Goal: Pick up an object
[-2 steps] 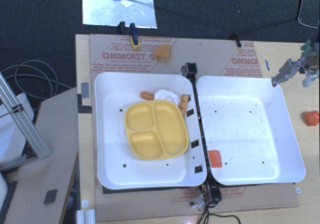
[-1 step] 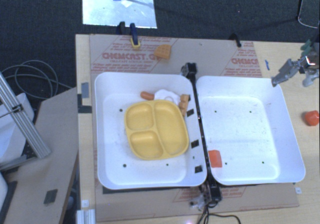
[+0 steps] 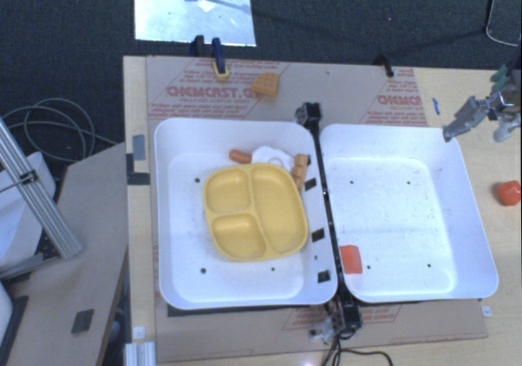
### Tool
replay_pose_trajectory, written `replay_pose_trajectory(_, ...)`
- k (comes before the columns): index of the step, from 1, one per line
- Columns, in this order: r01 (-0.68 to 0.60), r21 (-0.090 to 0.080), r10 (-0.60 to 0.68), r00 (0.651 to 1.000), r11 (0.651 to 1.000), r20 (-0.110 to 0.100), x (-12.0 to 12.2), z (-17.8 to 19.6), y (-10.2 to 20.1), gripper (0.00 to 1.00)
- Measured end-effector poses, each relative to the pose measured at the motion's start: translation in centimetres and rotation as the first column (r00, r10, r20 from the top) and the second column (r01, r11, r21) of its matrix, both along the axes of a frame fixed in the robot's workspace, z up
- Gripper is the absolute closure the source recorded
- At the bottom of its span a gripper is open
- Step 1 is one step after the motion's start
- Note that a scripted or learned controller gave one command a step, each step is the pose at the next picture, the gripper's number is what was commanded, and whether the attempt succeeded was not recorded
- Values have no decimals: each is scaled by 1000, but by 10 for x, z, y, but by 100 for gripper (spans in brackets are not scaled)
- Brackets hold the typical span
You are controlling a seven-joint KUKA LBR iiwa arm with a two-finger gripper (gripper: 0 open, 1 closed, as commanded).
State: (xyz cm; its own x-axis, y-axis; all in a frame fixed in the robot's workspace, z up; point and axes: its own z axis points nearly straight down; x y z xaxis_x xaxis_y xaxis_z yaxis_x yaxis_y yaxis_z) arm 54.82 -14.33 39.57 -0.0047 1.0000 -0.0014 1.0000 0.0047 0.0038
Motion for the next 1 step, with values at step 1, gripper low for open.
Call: replay_pose_trajectory(1,0,0,0,1000,1000,0,0,0,0,0)
